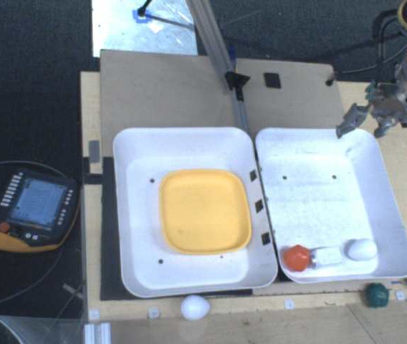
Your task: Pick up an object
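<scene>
The arm is cut off at the right edge, so little more than its wrist and the gripper (367, 121) can be seen, hanging over the far right corner of the right bin (332, 192). Its two fingers are spread apart with nothing between them. Along that bin's near wall lie a red ball (297, 258), a small white block (327, 256) touching it, and a white egg-shaped thing (362, 249) just beside that; the block is hard to make out. The rest of the bin floor is open. The left bin (139, 192) holds a yellow plate (206, 211). Another white egg (195, 307) sits outside on the bench, and a dark green ball (376, 294) sits near the right bin's corner.
</scene>
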`<control>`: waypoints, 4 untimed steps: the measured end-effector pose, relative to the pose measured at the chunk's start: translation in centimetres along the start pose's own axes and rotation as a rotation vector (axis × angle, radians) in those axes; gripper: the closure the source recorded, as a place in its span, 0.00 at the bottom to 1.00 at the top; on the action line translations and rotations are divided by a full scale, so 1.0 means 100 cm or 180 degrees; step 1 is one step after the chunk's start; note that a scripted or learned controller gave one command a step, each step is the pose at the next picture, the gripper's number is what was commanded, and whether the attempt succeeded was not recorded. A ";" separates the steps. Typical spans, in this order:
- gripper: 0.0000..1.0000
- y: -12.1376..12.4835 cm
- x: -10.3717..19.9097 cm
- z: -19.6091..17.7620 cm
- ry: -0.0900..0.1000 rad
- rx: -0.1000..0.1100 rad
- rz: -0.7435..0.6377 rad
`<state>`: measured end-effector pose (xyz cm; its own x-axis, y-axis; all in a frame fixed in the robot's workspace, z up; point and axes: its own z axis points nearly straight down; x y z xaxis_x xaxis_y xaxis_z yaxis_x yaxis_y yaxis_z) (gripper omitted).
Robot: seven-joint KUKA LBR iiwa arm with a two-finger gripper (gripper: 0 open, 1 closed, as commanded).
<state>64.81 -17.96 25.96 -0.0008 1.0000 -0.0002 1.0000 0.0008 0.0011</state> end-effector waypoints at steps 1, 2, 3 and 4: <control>0.00 0.000 -0.003 0.042 0.0001 0.0010 0.0002; 0.00 0.001 -0.005 0.084 0.0002 0.0010 0.0002; 0.00 -0.003 0.003 0.131 0.0003 0.0012 0.0000; 1.00 -0.001 0.003 0.118 -0.0002 -0.0006 -0.0001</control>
<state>64.68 -17.71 14.20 -0.0011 1.0000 -0.0008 1.0000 0.0011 0.0029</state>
